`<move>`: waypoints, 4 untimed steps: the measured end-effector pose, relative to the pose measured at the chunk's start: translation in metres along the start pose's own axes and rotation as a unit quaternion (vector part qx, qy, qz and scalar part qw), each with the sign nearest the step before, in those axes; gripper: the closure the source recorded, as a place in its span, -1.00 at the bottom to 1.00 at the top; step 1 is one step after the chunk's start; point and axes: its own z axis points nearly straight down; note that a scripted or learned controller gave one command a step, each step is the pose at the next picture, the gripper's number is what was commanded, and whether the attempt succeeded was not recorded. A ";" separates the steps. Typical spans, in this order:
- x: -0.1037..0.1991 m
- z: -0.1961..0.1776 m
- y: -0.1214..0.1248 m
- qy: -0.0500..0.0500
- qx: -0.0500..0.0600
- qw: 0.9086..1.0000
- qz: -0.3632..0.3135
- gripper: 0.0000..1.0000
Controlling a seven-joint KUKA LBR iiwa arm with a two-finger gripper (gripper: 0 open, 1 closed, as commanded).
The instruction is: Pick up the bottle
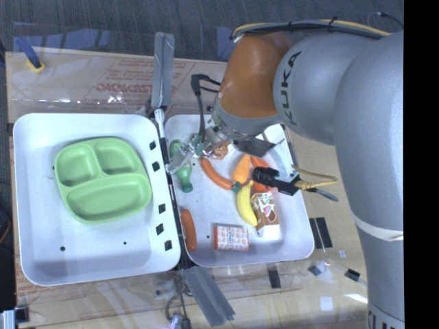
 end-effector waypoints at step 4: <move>0.014 -0.008 -0.004 0.001 0.003 1.000 -0.019 1.00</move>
